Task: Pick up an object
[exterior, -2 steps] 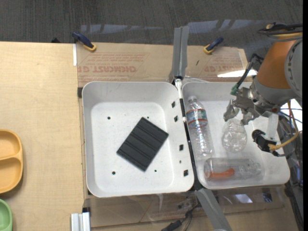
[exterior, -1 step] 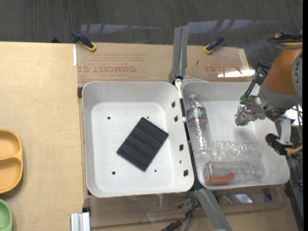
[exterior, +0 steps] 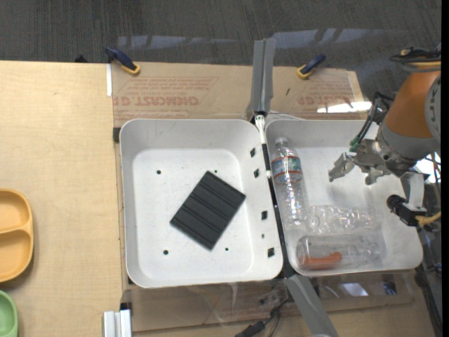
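The right bin (exterior: 330, 139) holds a clear plastic water bottle (exterior: 287, 180) lying along its left wall, a crumpled clear bottle (exterior: 340, 219) across the middle, and a clear cup (exterior: 342, 250) with an orange end near the front wall. A black ribbed rectangular pad (exterior: 208, 209) lies tilted in the left bin (exterior: 140, 188). My gripper (exterior: 356, 170) hangs above the right bin's back right part, its fingers spread open with nothing between them. It is above and to the right of the bottles, touching none.
Brown cardboard (exterior: 168, 93) held by blue and yellow clamps (exterior: 123, 60) lies behind the bins. A wooden tabletop (exterior: 56, 146) on the left bears a yellow divided tray (exterior: 12, 234) and a green dish (exterior: 5, 316). A metal divider (exterior: 263, 76) stands between the bins.
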Controlling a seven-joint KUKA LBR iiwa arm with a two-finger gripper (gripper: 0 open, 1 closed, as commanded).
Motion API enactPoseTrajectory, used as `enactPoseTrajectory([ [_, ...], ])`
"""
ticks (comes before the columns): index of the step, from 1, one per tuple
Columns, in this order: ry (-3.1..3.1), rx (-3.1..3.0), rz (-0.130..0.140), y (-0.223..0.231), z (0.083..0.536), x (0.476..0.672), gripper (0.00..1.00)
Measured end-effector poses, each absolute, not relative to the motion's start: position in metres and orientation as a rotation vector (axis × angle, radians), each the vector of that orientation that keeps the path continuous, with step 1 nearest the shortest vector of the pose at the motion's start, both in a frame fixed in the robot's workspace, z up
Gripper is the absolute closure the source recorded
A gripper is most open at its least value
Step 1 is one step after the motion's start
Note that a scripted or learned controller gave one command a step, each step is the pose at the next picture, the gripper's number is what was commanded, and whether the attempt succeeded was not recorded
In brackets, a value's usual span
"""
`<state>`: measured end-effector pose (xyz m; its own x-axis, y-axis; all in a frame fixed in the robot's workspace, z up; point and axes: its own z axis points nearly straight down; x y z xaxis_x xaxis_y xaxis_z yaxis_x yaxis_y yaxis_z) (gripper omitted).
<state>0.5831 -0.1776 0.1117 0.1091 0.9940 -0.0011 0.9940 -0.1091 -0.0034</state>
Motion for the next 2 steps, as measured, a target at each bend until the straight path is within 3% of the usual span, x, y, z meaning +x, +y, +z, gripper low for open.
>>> enactPoseTrajectory([
  [1, -2.208, -2.231, 0.004, -0.191, 0.091, 0.546, 0.0],
  [2, -2.276, -2.197, -0.018, -0.187, 0.098, 0.493, 0.0],
])
